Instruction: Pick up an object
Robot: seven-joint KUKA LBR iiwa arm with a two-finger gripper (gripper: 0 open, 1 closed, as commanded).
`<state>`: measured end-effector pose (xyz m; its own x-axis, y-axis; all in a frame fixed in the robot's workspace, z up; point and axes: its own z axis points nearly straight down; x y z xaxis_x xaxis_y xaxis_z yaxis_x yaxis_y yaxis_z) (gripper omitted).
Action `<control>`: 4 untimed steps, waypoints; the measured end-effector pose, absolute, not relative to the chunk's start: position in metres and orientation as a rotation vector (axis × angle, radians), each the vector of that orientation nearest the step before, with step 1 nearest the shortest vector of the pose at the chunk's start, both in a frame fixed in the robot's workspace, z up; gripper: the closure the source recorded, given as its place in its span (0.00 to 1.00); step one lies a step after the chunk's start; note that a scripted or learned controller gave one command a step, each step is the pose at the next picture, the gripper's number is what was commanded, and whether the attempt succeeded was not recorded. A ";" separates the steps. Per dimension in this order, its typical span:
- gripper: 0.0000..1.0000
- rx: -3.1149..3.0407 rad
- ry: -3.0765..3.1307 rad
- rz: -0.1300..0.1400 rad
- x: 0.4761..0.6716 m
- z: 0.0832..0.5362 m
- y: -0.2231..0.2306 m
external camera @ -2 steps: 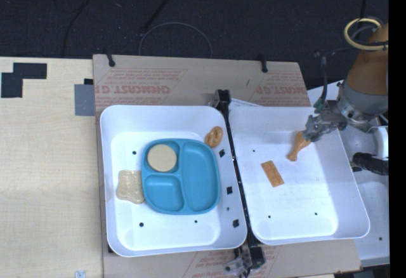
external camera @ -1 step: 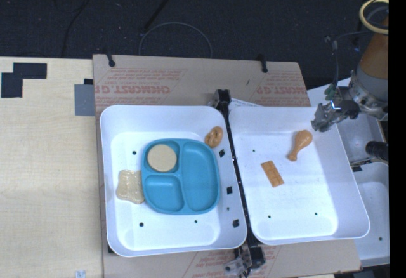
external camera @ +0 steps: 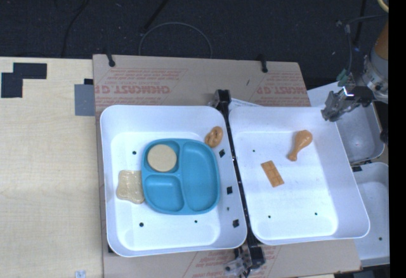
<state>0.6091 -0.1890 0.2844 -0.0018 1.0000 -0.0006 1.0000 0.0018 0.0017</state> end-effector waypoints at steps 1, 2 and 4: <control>1.00 2.221 2.227 -0.003 0.590 0.286 -0.139; 1.00 2.223 2.227 -0.004 0.568 0.270 -0.097; 1.00 2.222 2.228 -0.006 0.528 0.262 0.001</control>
<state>0.5282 0.0014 0.2621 -0.0025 1.0000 0.0011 1.0000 0.0025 -0.0063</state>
